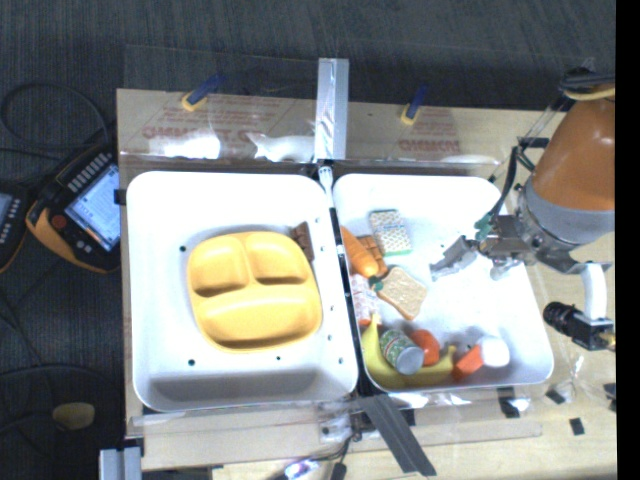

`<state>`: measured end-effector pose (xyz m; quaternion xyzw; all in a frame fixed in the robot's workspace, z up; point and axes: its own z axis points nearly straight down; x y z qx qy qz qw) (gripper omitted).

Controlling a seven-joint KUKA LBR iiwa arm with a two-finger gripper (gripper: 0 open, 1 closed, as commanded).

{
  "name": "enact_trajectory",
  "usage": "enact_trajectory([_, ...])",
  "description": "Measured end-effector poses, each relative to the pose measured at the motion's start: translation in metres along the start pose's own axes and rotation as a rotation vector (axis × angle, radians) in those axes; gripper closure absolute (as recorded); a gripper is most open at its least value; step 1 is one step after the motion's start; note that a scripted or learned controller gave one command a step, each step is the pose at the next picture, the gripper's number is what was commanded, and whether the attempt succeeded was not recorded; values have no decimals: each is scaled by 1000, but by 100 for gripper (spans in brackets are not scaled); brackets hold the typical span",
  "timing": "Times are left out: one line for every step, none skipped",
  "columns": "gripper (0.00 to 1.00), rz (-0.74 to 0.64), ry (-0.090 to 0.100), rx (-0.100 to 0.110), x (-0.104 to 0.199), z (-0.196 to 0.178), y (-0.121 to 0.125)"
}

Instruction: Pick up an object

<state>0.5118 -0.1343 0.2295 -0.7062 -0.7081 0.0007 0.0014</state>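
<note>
Dark carpet surrounds the wooden counter (pixel 455 133), which carries two shallow white bins side by side. We see in the left bin (pixel 160 368) a yellow divided tray (pixel 255 288), lying flat near the middle, and a small brown item (pixel 303 238) just beside its upper right corner.

The right bin (pixel 520 353) holds the objects for picking: a green-white block (pixel 390 231) near the top, an orange carrot-like piece (pixel 362 255) along the left wall, a cracker (pixel 402 292) in the middle, and at the bottom a banana (pixel 420 372) with a green can (pixel 398 349), a red ball (pixel 428 345) and an orange-white piece (pixel 482 355) on or beside it.

The gripper (pixel 455 258) hangs over the bare part of the right bin, right of the cracker and apart from it. Its fingers look spread, and we see nothing between them.
</note>
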Motion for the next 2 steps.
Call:
enact_trajectory([0,62,-1,1,-4,95,19])
enact_trajectory([0,4,-5,-12,29,140,12])
